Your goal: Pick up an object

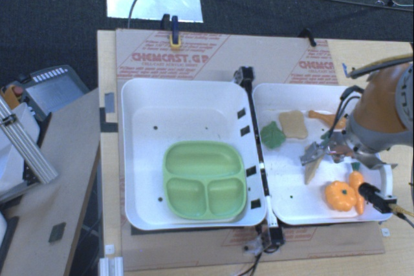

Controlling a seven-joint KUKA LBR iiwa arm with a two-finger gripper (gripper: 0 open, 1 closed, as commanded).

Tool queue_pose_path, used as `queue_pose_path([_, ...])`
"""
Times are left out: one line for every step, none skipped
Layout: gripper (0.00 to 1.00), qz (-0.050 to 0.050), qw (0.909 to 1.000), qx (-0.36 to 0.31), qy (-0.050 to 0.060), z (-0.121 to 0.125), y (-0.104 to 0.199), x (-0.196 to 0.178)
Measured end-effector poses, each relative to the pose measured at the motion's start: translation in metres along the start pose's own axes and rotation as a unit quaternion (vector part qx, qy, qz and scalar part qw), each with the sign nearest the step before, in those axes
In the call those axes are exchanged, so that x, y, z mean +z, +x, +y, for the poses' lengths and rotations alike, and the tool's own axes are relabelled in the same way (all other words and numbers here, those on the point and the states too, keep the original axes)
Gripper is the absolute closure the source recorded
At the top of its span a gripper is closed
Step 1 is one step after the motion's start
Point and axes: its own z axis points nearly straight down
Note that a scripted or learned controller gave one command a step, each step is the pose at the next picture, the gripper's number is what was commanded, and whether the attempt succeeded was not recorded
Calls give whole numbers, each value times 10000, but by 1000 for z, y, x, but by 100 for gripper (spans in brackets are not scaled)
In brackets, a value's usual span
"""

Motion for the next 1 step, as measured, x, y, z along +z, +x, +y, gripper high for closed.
queue_pose_path([100, -6, 10000, -11, -65, 4, 0, -17])
